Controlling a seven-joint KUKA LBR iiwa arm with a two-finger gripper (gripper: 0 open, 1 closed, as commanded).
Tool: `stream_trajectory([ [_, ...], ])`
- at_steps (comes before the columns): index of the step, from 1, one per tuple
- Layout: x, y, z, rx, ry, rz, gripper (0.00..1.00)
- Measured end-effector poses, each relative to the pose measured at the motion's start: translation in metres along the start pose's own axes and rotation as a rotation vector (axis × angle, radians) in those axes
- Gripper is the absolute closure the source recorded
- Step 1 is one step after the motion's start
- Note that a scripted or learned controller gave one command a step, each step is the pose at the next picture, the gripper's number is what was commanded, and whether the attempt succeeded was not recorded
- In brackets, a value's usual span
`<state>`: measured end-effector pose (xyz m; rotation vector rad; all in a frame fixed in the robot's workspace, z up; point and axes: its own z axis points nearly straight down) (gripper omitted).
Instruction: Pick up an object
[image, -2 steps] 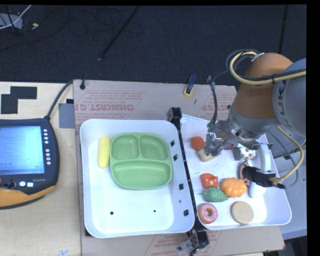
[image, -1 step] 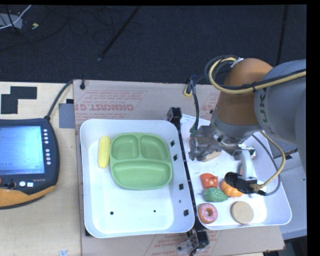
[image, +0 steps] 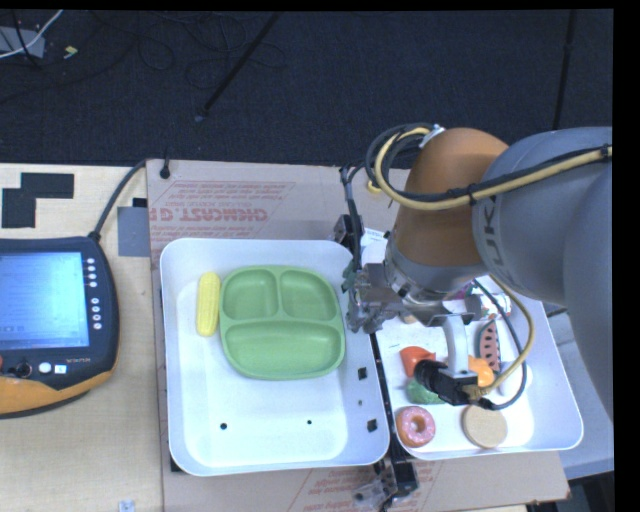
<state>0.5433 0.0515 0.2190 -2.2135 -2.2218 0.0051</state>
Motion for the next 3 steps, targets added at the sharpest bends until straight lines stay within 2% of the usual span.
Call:
stream_trajectory([
  [1,-0.01,-0.004,-0.012,-0.003,-0.001,0.003,1.0],
  [2,-0.008,0.011,-0.017,-0.003,-0.001,0.002,1.0],
  [3,-0.002,0.001,-0.015,-0.001,-0.002,0.001,1.0],
])
